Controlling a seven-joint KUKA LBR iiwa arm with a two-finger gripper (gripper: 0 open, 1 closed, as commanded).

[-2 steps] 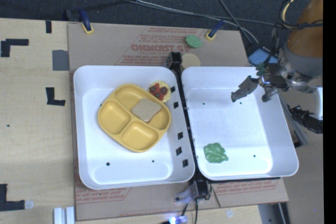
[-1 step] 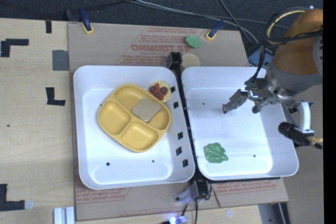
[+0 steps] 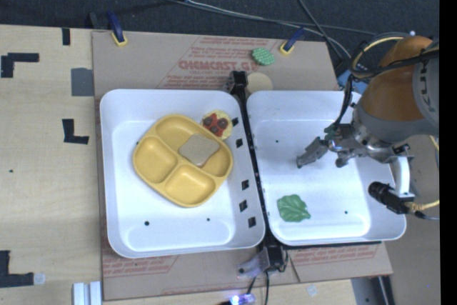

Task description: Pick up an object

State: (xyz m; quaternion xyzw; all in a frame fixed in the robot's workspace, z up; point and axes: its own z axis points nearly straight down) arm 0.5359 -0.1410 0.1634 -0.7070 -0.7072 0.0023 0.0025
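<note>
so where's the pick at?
Nothing looks picked yet. The gripper hangs over the right white bin with open fingers and nothing between them. The flat green leaf-shaped piece lies on that bin's floor, apart from it. Left: descend, close, lift.

Two white bins, arm in from 3 o'clock.
Gripper (image 3: 327, 156) over right bin (image 3: 285, 107), fingers spread, nothing between. Green leafy piece (image 3: 293, 208) at its 7 o'clock. Yellow divided plate (image 3: 183, 159) in left bin (image 3: 121, 153).
</note>
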